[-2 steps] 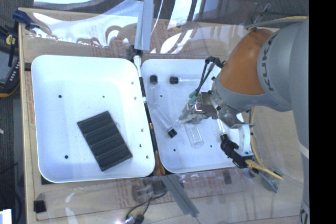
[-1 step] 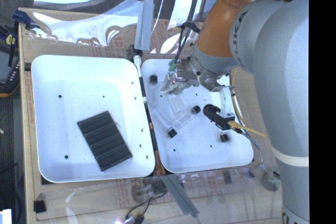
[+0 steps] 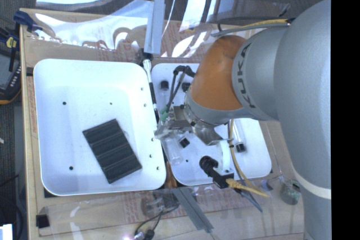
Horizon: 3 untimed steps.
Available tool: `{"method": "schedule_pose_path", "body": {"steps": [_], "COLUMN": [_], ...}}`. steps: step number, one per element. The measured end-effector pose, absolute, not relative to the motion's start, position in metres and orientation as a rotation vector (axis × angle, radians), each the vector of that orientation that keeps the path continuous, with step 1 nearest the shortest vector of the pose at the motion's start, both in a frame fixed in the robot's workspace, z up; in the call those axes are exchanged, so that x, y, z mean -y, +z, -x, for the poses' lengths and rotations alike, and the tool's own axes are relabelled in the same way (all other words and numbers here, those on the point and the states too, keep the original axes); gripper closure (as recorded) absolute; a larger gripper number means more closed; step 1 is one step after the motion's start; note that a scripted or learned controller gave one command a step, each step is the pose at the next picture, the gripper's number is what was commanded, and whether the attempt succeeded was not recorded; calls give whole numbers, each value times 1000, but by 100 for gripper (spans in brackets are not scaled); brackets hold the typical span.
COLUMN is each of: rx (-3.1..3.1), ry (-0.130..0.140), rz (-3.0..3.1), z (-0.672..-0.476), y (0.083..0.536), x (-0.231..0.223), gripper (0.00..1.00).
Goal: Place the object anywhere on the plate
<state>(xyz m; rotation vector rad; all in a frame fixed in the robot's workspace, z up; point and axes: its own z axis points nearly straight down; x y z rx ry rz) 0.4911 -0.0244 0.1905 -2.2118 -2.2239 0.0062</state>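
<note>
A dark grey ridged plate lies flat and askew in the lower middle of the left bin. My gripper hangs over the left edge of the right bin, just right of the wall between the two bins and to the right of the plate. A small green bit shows right by the gripper's upper side; whether it is held is unclear. The arm's orange band and grey wrist hide most of the right bin.
The left bin's floor around the plate is bare white. A grey metal bar stands at the back between the bins. Metal brackets lie on the bench's front edge.
</note>
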Motion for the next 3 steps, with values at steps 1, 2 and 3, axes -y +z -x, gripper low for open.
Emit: {"method": "schedule_pose_path", "body": {"steps": [1,2,3], "rx": [2292,2339,2042], "ry": [7,11,8], "rz": [2142,2090,2383], "z": [-476,-474,-474], "y": [198,120,161], "x": [-45,-105,-215], "gripper": [100,100,100]}}
